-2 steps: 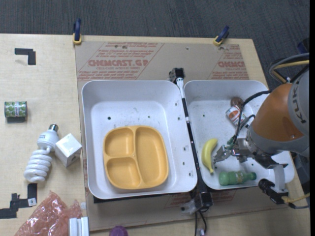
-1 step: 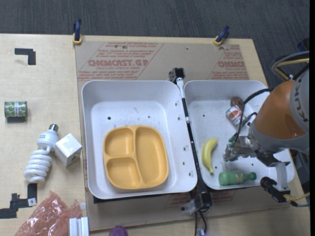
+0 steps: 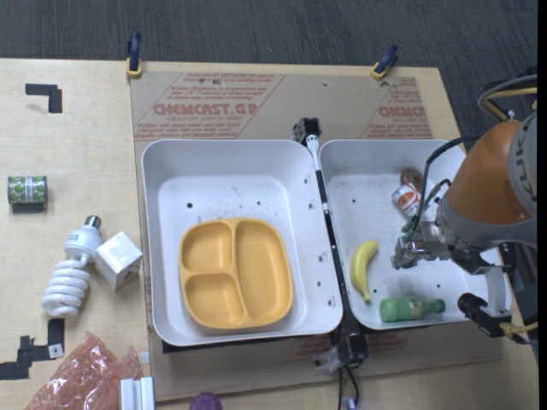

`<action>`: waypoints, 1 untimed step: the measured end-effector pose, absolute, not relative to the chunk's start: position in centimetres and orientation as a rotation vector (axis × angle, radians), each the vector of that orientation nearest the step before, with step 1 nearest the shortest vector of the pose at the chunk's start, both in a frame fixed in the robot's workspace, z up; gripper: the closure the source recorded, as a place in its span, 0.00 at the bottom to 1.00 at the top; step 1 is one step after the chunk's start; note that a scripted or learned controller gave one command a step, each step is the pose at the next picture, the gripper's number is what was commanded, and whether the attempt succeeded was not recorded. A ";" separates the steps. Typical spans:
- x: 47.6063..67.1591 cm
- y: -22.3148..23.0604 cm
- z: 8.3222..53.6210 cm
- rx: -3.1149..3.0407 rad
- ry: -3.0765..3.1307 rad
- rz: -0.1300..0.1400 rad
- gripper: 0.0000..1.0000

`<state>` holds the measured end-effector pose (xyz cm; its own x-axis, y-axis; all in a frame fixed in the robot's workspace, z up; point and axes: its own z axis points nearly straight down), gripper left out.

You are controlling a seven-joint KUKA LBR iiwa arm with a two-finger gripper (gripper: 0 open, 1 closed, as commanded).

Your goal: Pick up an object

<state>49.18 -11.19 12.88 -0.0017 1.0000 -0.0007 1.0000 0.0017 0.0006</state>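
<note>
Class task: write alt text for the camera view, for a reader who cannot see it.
A grey and orange arm reaches from the right over the right bin, which holds a banana, a green bottle and a small packet. The left bin holds a yellow divided plate.

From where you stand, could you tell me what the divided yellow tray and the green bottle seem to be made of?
Divided tray: probably moulded plastic, matte yellow-orange, with smooth rounded compartment walls and no sharp glare. Green bottle: likely plastic too, slightly glossy and translucent-looking green with a darker cap; it is too small in the picture to be sure.
</note>
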 end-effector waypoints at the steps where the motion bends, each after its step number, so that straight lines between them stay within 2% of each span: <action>1: 56.4 -13.2 9.2 2.218 2.224 -0.001 1.00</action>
